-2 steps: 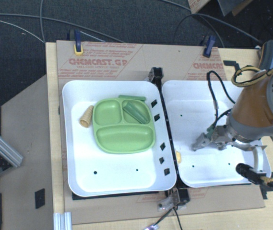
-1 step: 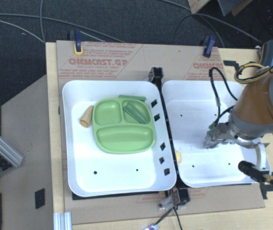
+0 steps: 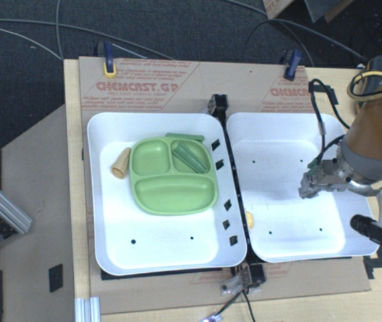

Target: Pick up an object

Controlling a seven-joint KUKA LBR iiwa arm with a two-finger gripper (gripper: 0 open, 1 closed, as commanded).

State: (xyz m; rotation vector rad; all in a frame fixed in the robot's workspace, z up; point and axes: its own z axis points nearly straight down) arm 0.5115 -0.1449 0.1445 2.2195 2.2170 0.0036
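**Arm Low Over the Right Bin, Objects Lying in the Left**

On the desk (image 3: pixel 177 79), across the middle of the frame, two white bins are set side by side, so that objects can be moved between them. The left bin (image 3: pixel 110 240) carries the candidates for picking: a green divided plate (image 3: pixel 174 178) is seen at its centre, with a darker green piece (image 3: pixel 192 156) lying in the plate's upper right compartment. A small tan cone (image 3: pixel 120 163) rests on the bin floor, just beside the plate's left edge. A small yellowish item (image 3: pixel 249 221) appears at the divide between the bins; what it is cannot be told.

The arm (image 3: pixel 372 133) is reached in from the right of the frame, bent down over the right bin (image 3: pixel 271 159). The gripper (image 3: pixel 309 186) is held low near that bin's floor, well apart from the plate. Whether the jaws are wide or narrow cannot be told, and nothing is seen between them.
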